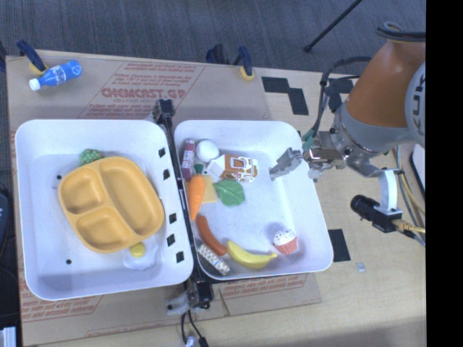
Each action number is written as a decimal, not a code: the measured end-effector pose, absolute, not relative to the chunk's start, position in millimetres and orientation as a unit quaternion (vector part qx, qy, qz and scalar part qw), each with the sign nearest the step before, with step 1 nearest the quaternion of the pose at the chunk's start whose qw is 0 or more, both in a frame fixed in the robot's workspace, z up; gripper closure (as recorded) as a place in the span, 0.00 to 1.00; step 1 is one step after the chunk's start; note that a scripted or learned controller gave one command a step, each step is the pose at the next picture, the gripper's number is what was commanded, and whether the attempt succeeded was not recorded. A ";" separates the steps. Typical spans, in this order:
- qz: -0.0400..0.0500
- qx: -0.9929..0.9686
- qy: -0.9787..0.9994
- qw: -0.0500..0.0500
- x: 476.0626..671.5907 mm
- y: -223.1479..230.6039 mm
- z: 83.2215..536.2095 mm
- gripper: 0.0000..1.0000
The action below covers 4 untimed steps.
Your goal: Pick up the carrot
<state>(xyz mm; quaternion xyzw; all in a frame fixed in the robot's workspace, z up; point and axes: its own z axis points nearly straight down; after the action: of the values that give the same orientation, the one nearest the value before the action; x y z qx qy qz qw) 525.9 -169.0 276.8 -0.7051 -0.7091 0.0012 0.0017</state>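
Carrot (195, 193): right bin (312, 215), at its left wall, tip toward viewer; sausage (207, 231) just below, leaf (230, 192) beside. Gripper (286, 162): over bin's right part, well apart from carrot; fingers' state can't tell. Advice: approach from above, grip across the wide end, clear of wall.

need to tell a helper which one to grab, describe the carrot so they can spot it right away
Look in the right bin, along its left wall. The carrot lies there about halfway down, pointing toward the near edge. It is the plain orange cone, tapering to a point, unlike the darker sausage below it and the green leaf to its right.
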 end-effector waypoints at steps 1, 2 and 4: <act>0.002 -0.750 -0.661 0.004 507.1 -101.4 131.8 0.00; 0.001 -0.749 -0.662 0.002 554.8 -38.7 191.7 0.00; 0.001 -0.750 -0.662 0.002 554.5 -39.4 191.4 0.00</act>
<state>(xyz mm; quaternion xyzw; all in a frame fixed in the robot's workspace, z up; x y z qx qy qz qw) 554.5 -39.4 191.4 -0.7496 -0.6619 0.0012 0.0018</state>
